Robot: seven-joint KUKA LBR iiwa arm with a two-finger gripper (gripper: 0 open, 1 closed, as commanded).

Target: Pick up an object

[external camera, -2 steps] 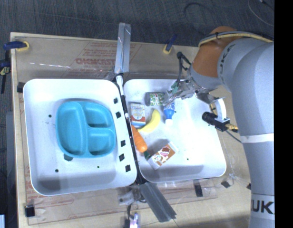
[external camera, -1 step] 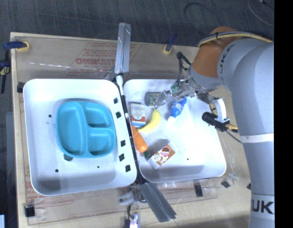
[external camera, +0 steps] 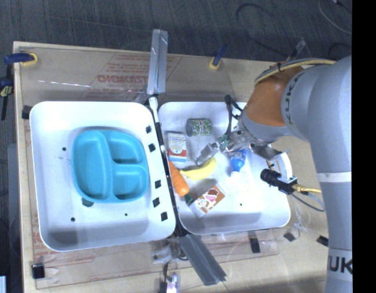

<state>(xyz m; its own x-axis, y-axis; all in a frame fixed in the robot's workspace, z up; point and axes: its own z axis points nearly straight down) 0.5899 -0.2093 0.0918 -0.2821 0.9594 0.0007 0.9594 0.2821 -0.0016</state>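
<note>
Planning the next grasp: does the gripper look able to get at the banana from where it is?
Probably yes. The gripper hangs right over the banana in the right bin, nothing covers it, though the carrot lies close beside.

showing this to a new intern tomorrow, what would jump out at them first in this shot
The big blue divided tray fills much of the left bin and draws the eye first. Next comes the grey arm with its orange band, reaching in from the right so its claw sits low over the right bin. Under and beside it lie a banana, a carrot and a green can.
</note>
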